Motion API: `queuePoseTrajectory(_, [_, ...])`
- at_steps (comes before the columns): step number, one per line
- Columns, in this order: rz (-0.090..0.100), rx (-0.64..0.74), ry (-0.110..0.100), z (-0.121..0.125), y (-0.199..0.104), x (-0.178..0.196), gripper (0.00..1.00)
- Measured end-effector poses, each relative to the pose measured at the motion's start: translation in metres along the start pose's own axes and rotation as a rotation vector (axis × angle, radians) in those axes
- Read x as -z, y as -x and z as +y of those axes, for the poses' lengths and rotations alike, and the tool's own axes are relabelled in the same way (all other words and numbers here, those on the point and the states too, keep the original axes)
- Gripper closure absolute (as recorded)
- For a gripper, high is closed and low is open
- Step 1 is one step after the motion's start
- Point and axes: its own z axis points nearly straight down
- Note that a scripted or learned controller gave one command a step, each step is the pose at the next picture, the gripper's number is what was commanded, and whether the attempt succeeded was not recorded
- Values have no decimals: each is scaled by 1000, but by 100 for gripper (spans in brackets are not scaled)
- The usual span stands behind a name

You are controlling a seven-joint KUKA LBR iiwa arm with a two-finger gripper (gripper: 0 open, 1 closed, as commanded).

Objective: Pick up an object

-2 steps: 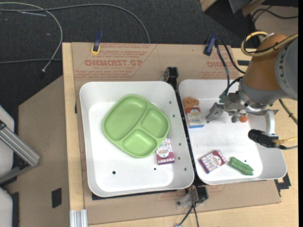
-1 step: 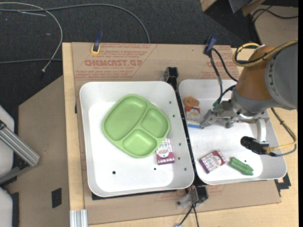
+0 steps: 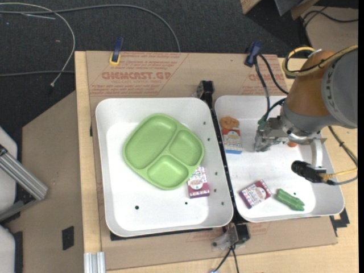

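1. A cardboard-covered worktop (image 3: 85, 152) stands on dark carpet, with two blue clamps at its far edge and cables trailing behind it.
2. The left bin (image 3: 114, 209) holds a green divided plate (image 3: 163, 151) near its middle. A small purple-and-white packet (image 3: 198, 183) lies just beside the plate's near right corner.
3. The right bin (image 3: 273, 175) holds a white-and-orange carton (image 3: 231, 134) against its left wall. A purple packet (image 3: 254, 193) and a green toy pickle (image 3: 290, 199) lie near each other along its front edge.
4. The grey arm with its orange band (image 3: 307, 90) reaches in from the right. Its tool (image 3: 264, 142) hangs low over the right bin, just right of the carton and apart from it.
5. I cannot tell how the tool's jaws stand, and nothing shows between them.
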Motion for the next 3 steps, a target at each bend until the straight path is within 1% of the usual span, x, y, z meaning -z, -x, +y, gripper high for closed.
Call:
queuePoseTrajectory(1, [-2, 2, 3, 3, -9, 48, 100])
queuePoseTrajectory(2, [-3, 1, 6, 10, 0, 101, 100])
queuePoseTrajectory(3, [-3, 2, 7, 12, 0, 155, 100])
